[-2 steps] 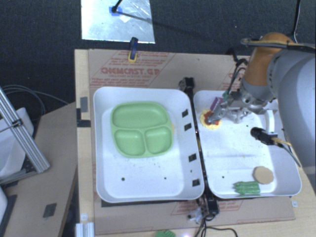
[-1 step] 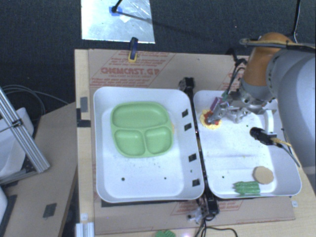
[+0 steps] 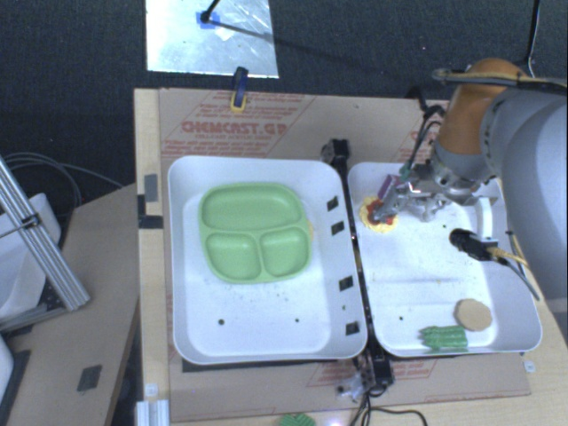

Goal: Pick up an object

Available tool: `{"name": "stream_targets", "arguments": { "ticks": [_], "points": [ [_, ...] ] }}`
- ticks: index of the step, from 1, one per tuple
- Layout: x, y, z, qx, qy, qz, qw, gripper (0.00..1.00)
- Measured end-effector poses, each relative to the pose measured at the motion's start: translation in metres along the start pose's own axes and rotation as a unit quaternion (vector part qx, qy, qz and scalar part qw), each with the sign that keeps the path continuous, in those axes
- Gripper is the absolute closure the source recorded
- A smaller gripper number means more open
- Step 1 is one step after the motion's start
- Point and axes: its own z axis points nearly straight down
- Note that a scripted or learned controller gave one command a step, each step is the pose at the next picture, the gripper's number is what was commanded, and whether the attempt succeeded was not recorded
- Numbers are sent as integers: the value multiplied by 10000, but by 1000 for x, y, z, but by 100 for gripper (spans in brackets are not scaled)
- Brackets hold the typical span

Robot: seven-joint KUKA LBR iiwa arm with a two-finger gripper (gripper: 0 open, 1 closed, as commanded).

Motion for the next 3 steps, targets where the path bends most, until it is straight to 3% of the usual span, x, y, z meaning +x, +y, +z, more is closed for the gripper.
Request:
{"name": "stream_targets", "arguments": {
  "ticks": [2, 3],
  "points": [
    [-1, 0, 0, 1, 13, -15, 10000, 0],
    [3, 0, 0, -10, -33, -5, 10000, 0]
  ]
}}
